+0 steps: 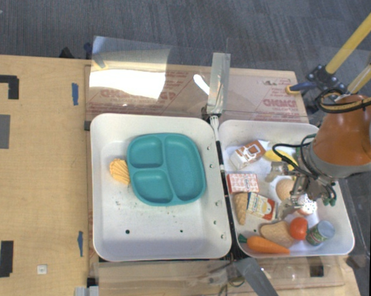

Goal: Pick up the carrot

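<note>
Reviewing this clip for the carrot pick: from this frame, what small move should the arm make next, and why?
Probably shift the hand toward the near-left corner of the right bin, over the carrot. The carrot lies along the bin's near wall, beside a red tomato and a bread piece, while the hand hangs farther back over other items, so it is not yet above its target.

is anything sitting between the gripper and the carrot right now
Yes. The gripper hangs over the right bin, above the carrot lying along the near wall. Between them sit a tan wedge-shaped piece and a red tomato; the wedge touches the carrot's upper side.
</note>
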`<state>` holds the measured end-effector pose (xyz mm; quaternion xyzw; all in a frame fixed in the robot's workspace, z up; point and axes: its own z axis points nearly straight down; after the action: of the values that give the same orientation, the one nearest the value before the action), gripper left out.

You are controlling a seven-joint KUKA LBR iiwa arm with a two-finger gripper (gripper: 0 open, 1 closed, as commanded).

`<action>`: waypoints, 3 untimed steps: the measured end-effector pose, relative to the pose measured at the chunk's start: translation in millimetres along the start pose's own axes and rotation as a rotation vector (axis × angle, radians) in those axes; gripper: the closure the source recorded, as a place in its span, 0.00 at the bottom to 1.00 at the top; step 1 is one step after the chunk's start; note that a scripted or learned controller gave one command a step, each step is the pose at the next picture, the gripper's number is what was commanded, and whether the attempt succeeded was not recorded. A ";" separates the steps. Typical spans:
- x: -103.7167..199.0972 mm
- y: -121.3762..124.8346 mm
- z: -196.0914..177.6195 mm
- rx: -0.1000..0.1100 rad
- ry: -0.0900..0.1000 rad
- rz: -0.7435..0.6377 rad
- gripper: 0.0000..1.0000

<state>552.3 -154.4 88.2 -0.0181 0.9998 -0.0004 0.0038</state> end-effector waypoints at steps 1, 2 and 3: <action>-9.3 10.2 0.2 0.001 0.000 -0.114 0.00; -0.5 35.2 -0.4 0.001 -0.001 -0.142 0.00; -14.1 23.0 -0.1 0.000 -0.004 -0.365 0.00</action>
<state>565.5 -130.9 88.4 -0.1992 0.9799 -0.0009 0.0056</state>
